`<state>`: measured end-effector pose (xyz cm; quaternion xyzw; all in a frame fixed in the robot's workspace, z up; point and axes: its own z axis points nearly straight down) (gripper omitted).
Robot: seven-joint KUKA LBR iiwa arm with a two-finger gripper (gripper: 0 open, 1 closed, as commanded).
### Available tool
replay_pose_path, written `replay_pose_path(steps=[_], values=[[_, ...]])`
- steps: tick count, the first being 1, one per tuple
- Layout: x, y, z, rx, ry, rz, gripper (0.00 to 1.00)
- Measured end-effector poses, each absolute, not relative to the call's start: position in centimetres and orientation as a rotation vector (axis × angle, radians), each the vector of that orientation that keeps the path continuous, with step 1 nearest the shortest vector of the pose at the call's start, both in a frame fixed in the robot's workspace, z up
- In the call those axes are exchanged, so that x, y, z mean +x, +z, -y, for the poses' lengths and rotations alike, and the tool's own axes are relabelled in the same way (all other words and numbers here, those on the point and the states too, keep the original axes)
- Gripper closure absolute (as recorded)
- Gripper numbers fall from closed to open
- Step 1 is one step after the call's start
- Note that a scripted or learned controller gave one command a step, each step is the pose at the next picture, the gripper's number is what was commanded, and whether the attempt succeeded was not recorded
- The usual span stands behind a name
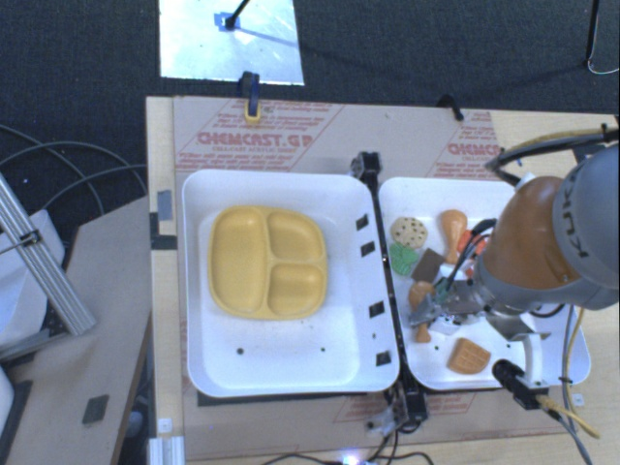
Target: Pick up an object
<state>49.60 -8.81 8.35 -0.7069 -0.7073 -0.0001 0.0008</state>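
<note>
As catalogued: one moment, pick not yet secured.
Gripper (433, 308): low in right bin (572, 366), among toy foods; finger state cannot be told.
Candidates: cookie (409, 231), cracker (469, 356), loose for grasping.
Left bin (194, 260): yellow divided tray (267, 262).

The table (163, 289) is covered by a printed cardboard sheet (291, 139) — on it two white bins are set side by side, left bin (281, 356) touching right bin (426, 194).

One fixed camera looks down, slanted, on both bins (291, 187).
</note>
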Motion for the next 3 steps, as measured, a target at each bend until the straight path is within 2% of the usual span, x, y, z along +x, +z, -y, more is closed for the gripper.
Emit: replay_pose_path(steps=[1,2,3], values=[[48.9,18.5,4.2,-2.217,0.0,2.226,0.0],[48.7,18.4,-3.6,-2.215,-0.005,2.229,0.0],[48.8,19.5,-3.4,-2.217,-0.007,2.229,1.0]])
